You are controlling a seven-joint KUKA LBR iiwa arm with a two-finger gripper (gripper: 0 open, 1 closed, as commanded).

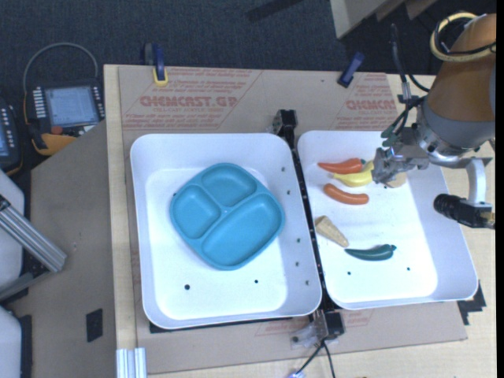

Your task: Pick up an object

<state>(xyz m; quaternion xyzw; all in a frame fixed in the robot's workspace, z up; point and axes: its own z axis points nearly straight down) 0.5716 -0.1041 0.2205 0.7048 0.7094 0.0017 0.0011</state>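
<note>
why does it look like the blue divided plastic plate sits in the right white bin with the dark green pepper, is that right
Not quite. The camera view shows the blue divided plastic plate in the left white bin; the dark green pepper does lie in the right white bin.

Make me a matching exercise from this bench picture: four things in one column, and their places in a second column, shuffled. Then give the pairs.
Things:
1. blue divided plate
2. dark green pepper
3. red chili
4. tan wedge

Places:
A. farthest toward the back of the right bin, left of the gripper
B. near the right bin's left wall, midway down
C. middle of the left bin
D. nearest the front of the right bin, right of the wedge

Pairs: 1-C, 2-D, 3-A, 4-B
</note>
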